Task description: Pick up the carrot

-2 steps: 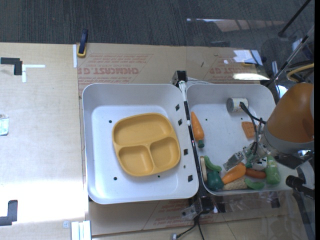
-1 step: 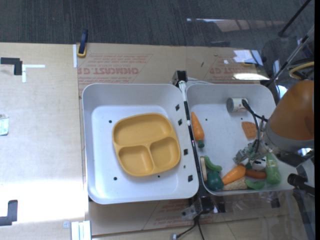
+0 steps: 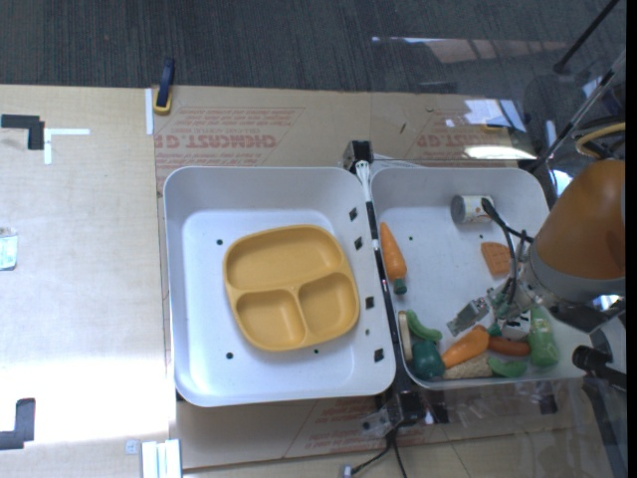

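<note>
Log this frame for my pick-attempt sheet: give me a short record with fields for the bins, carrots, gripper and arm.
left bin: holds a yellow divided plate
right bin: toy foods, mostly at its near edge
carrot by divider: lies alone against the bins' shared wall
carrot in pile: among green pieces
gripper: low over the pile, just above that carrot
arm: enters from the right

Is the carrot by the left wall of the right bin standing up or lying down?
Lying down. The carrot rests flat on the floor of the right bin, along its left wall, green end toward the camera.
</note>
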Robot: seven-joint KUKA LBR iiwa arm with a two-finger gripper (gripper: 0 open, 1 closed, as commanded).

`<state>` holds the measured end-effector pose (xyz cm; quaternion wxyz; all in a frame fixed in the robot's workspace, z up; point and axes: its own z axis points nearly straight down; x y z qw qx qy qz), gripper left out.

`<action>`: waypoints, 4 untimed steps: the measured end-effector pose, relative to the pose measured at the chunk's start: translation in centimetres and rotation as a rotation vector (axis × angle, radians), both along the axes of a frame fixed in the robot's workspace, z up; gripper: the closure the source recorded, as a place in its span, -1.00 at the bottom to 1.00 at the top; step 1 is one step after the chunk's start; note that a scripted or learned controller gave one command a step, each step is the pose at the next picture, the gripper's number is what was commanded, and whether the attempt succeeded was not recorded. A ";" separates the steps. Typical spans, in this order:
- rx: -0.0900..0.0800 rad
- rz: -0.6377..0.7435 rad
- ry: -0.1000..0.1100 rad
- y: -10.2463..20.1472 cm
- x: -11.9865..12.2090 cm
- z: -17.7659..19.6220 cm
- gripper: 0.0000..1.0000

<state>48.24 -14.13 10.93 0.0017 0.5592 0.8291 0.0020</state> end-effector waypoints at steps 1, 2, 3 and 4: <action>-0.004 0.060 0.001 3.2 -0.3 -1.7 -1.00; -0.005 0.053 -0.002 3.1 -0.1 -0.8 1.00; -0.005 0.053 -0.002 3.1 -0.1 -0.8 -1.00; -0.002 0.261 0.005 1.9 -0.4 -1.7 -1.00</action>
